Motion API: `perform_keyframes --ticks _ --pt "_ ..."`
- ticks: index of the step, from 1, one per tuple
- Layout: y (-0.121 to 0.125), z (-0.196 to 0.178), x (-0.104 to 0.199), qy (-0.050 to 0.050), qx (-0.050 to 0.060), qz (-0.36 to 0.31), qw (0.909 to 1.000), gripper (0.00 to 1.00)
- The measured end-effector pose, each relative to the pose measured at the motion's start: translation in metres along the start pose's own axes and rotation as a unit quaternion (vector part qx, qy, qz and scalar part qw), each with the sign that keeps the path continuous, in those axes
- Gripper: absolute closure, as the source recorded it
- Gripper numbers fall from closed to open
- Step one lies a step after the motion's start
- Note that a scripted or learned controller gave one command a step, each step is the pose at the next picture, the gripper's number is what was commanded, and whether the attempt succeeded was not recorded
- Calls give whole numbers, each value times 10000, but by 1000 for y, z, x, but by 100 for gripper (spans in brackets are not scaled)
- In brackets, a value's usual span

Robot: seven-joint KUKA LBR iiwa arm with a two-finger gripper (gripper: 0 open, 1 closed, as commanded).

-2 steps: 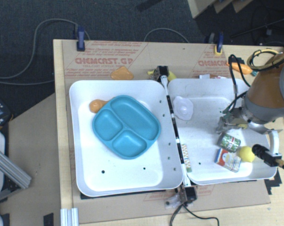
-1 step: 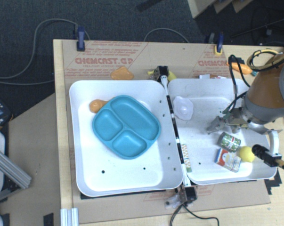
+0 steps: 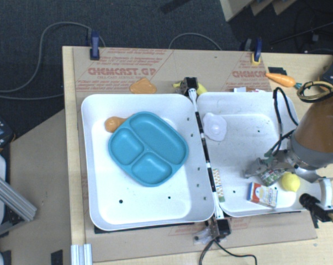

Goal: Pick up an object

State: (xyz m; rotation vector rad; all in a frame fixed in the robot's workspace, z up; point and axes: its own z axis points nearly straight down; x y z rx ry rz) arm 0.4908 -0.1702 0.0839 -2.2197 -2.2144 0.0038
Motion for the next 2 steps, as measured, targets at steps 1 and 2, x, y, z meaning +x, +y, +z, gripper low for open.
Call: perform_keyframes --ticks 1,2 --pt "4 -12 0 -18 -47 -9 10000 100" --pt "32 -106 90 -3 -90 -71 9999 100"
